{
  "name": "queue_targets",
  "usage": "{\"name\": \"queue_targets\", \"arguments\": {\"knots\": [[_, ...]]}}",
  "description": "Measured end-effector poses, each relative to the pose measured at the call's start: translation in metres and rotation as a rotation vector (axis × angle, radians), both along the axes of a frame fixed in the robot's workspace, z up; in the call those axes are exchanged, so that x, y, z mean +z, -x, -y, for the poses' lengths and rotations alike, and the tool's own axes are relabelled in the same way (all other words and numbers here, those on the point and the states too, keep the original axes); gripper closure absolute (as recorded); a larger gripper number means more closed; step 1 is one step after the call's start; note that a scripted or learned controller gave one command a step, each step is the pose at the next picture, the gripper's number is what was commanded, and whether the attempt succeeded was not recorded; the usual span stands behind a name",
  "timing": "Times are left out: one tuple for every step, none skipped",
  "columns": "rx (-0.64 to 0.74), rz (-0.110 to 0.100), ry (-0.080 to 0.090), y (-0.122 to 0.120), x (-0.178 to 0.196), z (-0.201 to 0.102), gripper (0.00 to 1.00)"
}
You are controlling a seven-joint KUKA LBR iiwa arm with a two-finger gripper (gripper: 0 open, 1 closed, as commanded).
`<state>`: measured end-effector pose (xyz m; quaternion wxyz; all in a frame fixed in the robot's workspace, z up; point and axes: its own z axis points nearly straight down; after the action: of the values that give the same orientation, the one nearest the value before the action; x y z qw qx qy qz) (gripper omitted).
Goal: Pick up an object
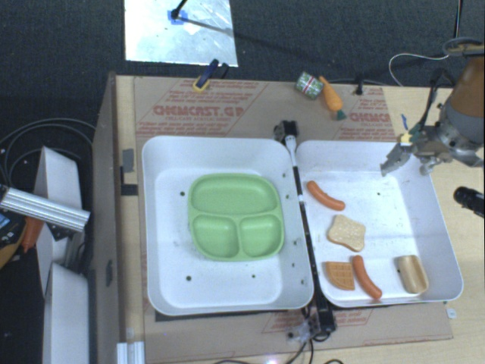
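The right bin (443,237) holds several toy foods: an orange sausage (326,196) at the upper left, a slice of bread (347,233) in the middle, a square waffle (340,275), a second sausage (367,277) and a tan bread roll (411,273) along the front. My gripper (408,165) hangs over the bin's far right corner, well away from the food. It is open, with nothing between its fingers.
A green three-part plate (236,217) lies in the left bin (163,203). Behind the bins on the cardboard sit a small can (309,84), a toy carrot (332,95) and a yellow-blue clip (204,78). Cables run at the far right.
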<state>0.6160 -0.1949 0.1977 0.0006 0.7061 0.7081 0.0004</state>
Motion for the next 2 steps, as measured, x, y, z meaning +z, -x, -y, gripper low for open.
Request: {"name": "queue_targets", "arguments": {"knots": [[0.002, -0.001, -0.001, 0.012, -0.058, -0.045, 0.0], [0.002, -0.001, -0.001, 0.03, -0.099, -0.083, 0.0]]}}
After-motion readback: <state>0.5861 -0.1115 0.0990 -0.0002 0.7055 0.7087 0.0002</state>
